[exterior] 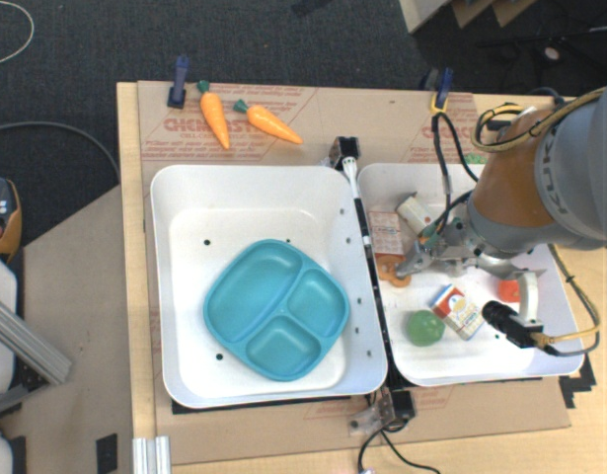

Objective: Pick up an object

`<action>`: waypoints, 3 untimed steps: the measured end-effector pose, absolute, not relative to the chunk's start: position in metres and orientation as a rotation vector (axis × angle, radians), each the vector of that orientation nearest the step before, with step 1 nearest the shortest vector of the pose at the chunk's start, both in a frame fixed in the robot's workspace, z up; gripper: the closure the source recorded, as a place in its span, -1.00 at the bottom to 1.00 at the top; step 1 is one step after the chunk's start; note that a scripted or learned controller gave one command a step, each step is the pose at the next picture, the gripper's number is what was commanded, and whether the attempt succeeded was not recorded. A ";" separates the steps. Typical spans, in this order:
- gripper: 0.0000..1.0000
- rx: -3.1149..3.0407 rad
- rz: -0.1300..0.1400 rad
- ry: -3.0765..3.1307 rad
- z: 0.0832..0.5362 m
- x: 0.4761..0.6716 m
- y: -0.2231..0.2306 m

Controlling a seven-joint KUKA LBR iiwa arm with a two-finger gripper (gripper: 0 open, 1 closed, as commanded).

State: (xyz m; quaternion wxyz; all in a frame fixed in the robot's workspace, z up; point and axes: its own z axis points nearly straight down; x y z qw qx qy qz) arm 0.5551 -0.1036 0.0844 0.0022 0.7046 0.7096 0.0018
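Observation:
My gripper [414, 262] reaches down into the left part of the right bin [481, 368]. Its tips hang over a small orange thing [393, 276] on the bin floor. Just in front of it lie a green ball [424, 327] and a small red, white and yellow box [456, 310]. A pale box [414, 210] and a printed packet [384, 232] rest behind the gripper. A red-orange piece [509, 290] lies to the right under the arm. Nothing shows between the fingers.
The left bin [175, 265] holds a teal divided plate [275, 308]. Two toy carrots [215, 118] [271, 122] lie on the cardboard behind the bins. The big grey arm [550, 181] covers the right bin's back right.

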 end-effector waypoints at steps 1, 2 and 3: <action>-1.00 2.214 0.010 2.222 0.191 0.505 -0.067; -1.00 2.225 -0.003 2.224 0.184 0.478 -0.054; 1.00 2.222 0.001 2.220 0.195 0.480 -0.055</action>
